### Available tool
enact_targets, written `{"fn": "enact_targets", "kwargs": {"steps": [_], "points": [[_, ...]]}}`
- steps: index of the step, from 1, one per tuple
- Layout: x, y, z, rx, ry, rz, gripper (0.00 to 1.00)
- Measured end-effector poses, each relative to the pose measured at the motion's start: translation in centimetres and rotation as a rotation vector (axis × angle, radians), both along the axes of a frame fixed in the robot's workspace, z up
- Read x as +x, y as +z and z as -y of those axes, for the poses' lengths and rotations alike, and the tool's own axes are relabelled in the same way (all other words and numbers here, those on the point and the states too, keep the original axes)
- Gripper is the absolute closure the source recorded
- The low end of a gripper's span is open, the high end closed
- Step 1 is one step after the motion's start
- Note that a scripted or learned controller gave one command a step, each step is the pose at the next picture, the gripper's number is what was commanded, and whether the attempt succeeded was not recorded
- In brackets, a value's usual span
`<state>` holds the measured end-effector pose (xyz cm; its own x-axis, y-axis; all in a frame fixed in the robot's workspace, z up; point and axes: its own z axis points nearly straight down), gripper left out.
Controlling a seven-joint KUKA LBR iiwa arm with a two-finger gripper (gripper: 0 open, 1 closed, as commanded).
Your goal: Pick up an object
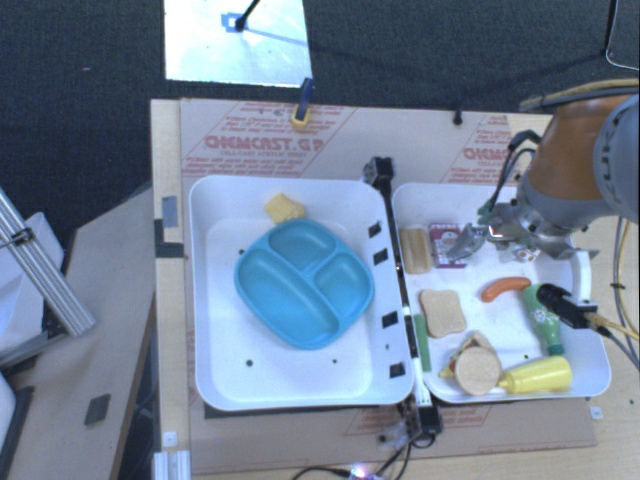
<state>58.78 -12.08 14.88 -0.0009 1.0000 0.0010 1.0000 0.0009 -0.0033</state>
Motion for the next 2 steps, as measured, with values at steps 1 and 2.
{"fn": "enact_targets", "kwargs": {"steps": [1, 2], "points": [[-0.3, -4.2, -0.4, 0.0, 0.0, 0.002, 0.0], [-0.3, -6.5, -0.5, -0.001, 0.0, 0.002, 0.0]]}}
